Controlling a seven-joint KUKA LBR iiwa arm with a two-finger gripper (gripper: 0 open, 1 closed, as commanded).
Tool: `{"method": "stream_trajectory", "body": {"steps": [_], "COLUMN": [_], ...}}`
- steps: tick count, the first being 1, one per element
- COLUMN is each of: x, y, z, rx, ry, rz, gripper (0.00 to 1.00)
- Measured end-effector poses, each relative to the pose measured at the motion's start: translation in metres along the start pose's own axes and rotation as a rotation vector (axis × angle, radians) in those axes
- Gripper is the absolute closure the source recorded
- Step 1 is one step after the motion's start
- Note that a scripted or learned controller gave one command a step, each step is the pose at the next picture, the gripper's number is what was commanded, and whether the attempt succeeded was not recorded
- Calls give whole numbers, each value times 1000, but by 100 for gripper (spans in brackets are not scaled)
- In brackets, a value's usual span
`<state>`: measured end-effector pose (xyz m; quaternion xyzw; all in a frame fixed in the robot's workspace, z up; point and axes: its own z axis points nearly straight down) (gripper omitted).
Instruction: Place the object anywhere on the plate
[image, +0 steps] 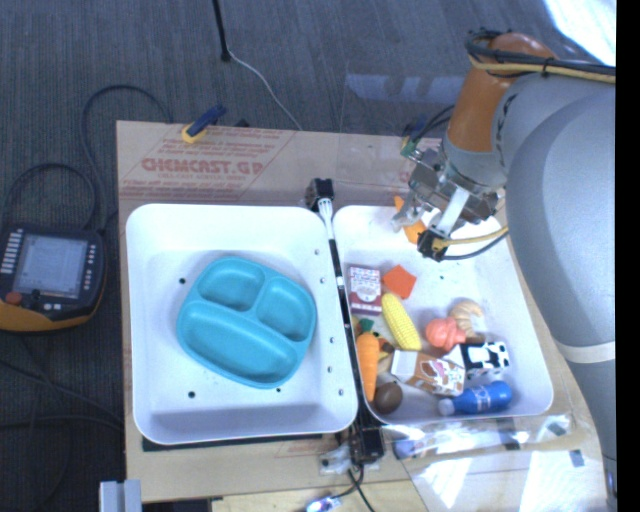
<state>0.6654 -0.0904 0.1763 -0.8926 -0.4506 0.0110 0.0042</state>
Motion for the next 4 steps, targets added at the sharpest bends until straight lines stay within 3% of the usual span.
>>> {"method": "stream_trajectory", "body": {"steps": [1, 2, 3, 4], "x": [44, 117, 160, 158], "y": [-100, -176, -255, -253], "z": [-69, -16, -5, -5], "rx": [-12, -5, -8, -10], "ry": [15, 5, 5, 5], "rz": [41, 191, 125, 130], "gripper": [100, 100, 100, 0]}}
